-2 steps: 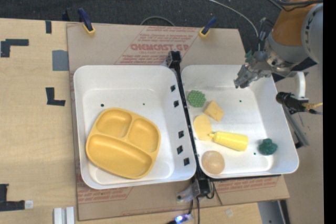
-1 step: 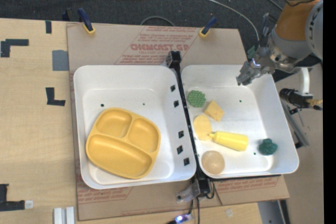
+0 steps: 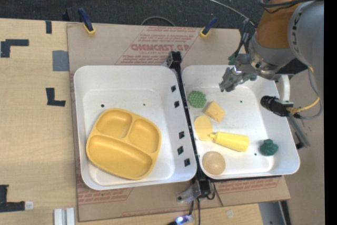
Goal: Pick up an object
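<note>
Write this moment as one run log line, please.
gripper: over right bin, nothing held | nearest: green round piece, yellow wedge | yellow plate: in left bin

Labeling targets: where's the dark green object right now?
In the camera view, the dark green object sits in the right bin, near its front right corner, right of the yellow bottle.

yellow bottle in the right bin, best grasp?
Take the yellow bottle across its body near the middle, coming straight down. It lies on its side, long axis roughly left-right, so set the jaws across the narrow width. Avoid the cap end: it touches the pale yellow round piece, and the tan disc sits close below. The right end looks freer. The gripper is above the bin's far side.
</note>
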You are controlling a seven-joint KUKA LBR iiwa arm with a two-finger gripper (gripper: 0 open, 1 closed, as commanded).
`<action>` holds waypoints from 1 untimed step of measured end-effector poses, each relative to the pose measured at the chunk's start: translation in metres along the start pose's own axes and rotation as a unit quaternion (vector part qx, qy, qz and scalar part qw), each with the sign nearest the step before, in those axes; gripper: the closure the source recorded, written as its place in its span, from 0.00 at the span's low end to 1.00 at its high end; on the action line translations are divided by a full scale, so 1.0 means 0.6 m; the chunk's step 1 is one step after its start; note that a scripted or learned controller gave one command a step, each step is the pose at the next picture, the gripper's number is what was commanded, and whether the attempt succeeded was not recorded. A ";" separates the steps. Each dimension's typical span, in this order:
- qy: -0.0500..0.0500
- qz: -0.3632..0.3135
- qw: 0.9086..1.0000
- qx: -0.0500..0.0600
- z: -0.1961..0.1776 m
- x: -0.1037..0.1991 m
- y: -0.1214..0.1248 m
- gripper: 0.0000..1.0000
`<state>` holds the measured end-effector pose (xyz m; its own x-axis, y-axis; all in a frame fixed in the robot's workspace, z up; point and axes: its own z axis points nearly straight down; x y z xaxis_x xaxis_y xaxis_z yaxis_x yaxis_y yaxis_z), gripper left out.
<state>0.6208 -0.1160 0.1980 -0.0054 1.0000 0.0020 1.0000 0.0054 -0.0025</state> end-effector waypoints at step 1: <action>0.000 0.000 1.000 0.001 0.011 0.088 -0.025 1.00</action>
<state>0.6054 -0.0631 0.1917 -0.0057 1.0000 0.0021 1.0000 0.0057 -0.0035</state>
